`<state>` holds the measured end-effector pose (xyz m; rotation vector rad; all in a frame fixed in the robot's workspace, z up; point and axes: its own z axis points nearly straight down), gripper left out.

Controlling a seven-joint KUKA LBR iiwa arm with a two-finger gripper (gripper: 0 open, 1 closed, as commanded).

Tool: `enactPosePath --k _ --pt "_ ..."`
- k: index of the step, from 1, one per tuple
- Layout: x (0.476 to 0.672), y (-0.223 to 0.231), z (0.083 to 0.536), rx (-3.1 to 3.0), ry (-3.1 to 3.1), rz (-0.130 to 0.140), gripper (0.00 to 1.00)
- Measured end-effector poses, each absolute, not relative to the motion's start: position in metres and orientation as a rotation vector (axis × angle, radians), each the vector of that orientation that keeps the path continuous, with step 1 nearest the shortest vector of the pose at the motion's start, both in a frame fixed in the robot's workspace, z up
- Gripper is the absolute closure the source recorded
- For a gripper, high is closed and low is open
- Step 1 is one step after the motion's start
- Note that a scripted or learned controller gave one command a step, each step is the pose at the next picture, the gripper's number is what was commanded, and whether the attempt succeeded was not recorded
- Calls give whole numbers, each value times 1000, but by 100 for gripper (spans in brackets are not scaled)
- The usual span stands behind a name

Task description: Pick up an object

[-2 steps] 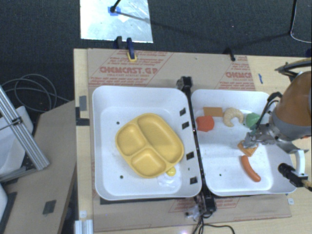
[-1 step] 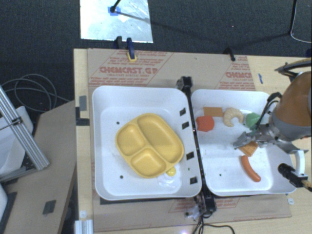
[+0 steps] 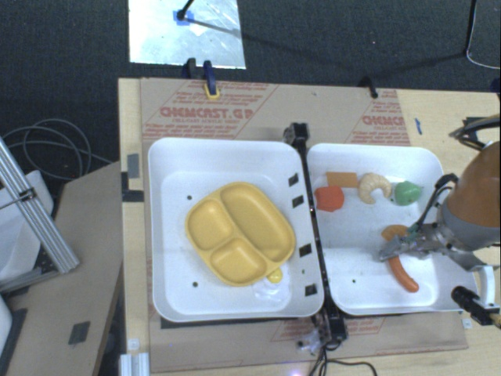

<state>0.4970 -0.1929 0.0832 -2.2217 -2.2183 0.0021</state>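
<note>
The jaws [image 3: 389,251] hover low in the right bin [image 3: 368,292], their state unclear, just beside an orange sausage [image 3: 404,275].

We see an evenly lit scene under soft overhead light. The two white bins [image 3: 235,159] come out bright, nearly washed out along their rims, with faint bluish shadows inside their walls. A shiny sheet [image 3: 186,22] on the dark floor throws back patchy glare. The yellow tray [image 3: 239,232] casts almost no shadow. Detail is slightly soft and grainy throughout.
</note>
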Motion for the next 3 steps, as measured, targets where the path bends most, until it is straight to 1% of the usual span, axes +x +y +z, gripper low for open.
enactPosePath --k 1,2,3 --pt "500 -192 96 -2224 -2225 -4 100" --pt "569 -142 85 -2212 -2237 -9 100" --pt "542 -49 190 -2211 -2236 -10 100"
